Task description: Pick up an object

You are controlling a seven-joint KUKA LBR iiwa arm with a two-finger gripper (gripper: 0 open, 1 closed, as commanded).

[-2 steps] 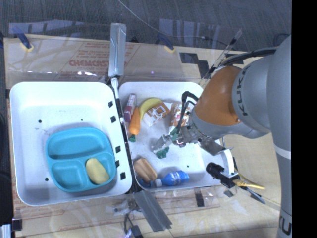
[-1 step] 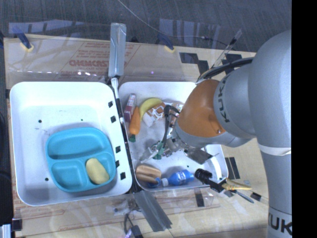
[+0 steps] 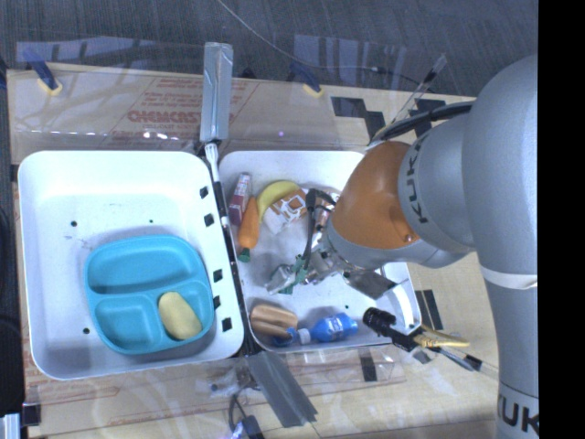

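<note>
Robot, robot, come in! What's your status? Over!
Gripper down in right bin, amid the clutter. Nothing seen held. Orange carrot, banana, blue bottle close by. Over.

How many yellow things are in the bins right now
2. A yellow potato-like lump lies in the blue tray's lower right compartment, left bin. A banana lies near the right bin's top. The arm may hide others.

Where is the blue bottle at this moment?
The blue bottle lies on its side along the near edge of the right bin, just right of a brown bread-like item.
</note>
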